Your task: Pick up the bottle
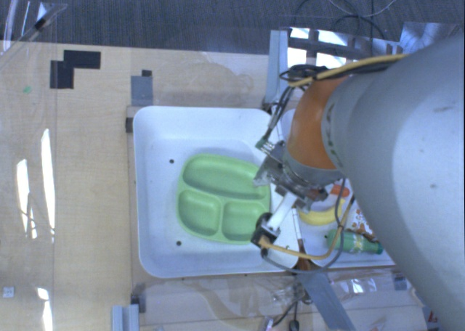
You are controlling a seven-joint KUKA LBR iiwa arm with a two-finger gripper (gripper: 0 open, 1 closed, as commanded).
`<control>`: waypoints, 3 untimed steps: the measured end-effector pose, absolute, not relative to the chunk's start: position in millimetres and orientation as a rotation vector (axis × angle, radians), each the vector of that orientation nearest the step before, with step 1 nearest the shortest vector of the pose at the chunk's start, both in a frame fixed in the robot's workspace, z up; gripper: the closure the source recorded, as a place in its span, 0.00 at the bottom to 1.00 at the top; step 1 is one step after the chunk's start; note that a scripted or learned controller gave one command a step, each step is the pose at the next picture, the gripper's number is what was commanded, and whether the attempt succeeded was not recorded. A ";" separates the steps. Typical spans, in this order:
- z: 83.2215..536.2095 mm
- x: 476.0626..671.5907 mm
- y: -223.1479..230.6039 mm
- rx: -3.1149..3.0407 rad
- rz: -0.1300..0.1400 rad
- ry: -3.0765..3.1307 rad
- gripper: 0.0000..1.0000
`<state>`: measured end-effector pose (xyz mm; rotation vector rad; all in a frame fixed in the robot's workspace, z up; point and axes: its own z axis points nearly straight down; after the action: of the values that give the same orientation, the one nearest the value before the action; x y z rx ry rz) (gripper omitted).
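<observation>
From where I stand this looks like the approach, with the grab not yet made. The arm (378, 148) reaches in from the right and its bulk covers most of the right bin (312, 235). The claw (270, 171) hangs over the seam between the two bins, just above the right edge of the green tray (218, 199). Whether it is open or shut I cannot tell, since the wrist hides it from above, and I see nothing in its hold. The bottle (354, 242), green with a pale label, lies on its side near the front of the right bin, well to the right of the claw and nearer than it. Just beside it, a little farther back, sits a yellow thing (320, 215) that may be a banana. Beyond that is a small orange and white thing (340, 191) that I can't name. The left bin (143, 199) holds only the tray, whose three compartments look bare. To my eye the next move calls for the claw to shift right and nearer until it is over the bottle. It should then turn across the bottle's body and come down clear of the yellow thing before closing.
</observation>
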<state>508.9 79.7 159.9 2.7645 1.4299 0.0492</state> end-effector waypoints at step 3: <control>148.3 528.1 92.9 2.754 0.093 1.401 0.00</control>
<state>528.1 92.9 148.3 2.7540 1.4012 0.0926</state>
